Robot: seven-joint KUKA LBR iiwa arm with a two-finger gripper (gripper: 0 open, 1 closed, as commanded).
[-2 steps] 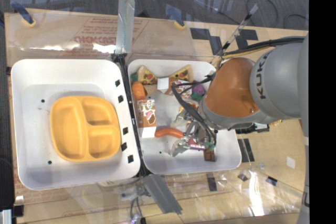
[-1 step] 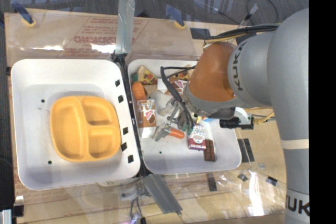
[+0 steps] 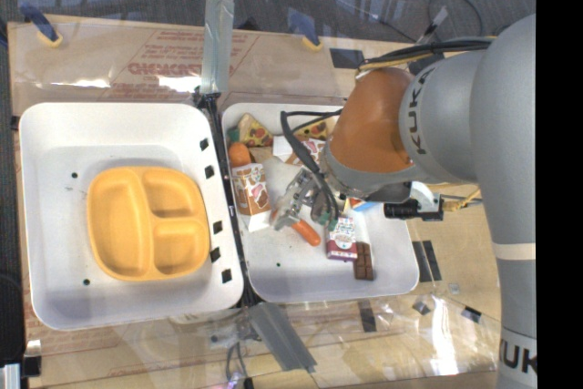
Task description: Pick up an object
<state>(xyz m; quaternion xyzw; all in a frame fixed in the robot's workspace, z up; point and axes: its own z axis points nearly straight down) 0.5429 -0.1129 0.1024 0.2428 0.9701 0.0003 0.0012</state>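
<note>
The pincer (image 3: 293, 212), its grip state unclear, hovers touching-close above an orange carrot-like piece (image 3: 308, 233) in the right bin (image 3: 392, 282).

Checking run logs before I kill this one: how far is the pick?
Done: the arm has reached into the right bin, and the gripper is down among the items beside the carton and the orange carrot-like piece.
In hand: nothing visibly held; the view does not settle whether it is closing on anything.
Left: grasp and lift. The yellow tray sits alone in the left bin.
</note>
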